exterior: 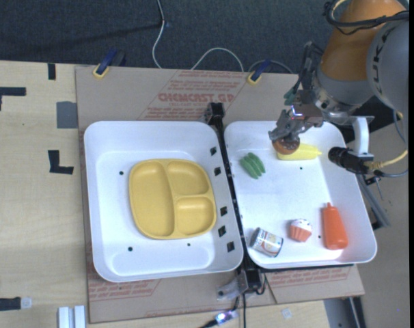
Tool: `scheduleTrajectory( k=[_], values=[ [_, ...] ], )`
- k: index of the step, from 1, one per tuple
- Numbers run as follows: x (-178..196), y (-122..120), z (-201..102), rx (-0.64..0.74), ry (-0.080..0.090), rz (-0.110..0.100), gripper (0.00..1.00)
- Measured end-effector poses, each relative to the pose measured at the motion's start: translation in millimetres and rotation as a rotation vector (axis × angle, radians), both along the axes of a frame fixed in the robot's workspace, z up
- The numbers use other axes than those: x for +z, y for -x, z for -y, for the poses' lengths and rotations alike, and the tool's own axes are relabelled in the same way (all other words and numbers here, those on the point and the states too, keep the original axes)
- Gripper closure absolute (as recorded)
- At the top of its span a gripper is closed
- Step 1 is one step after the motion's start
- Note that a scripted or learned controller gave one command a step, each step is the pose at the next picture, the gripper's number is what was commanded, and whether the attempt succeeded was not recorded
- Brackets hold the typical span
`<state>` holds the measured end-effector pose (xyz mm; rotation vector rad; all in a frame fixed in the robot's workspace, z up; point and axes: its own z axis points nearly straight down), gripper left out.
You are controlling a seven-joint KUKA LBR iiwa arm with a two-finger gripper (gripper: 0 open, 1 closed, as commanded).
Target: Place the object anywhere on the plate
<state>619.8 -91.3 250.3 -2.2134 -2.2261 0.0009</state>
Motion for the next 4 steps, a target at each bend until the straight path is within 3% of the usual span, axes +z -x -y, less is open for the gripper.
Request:
scheduleTrajectory(
  k=[2, 3, 4],
  values=[
    [-26, 0, -118, 0.001, 0.0, -0.001, 1.0],
    [-19, -1, -167, 0.001, 0.0, 0.001, 1.0],
    [-31, 12, -223, 0.001, 0.0, -0.002, 1.0]
  ],
)
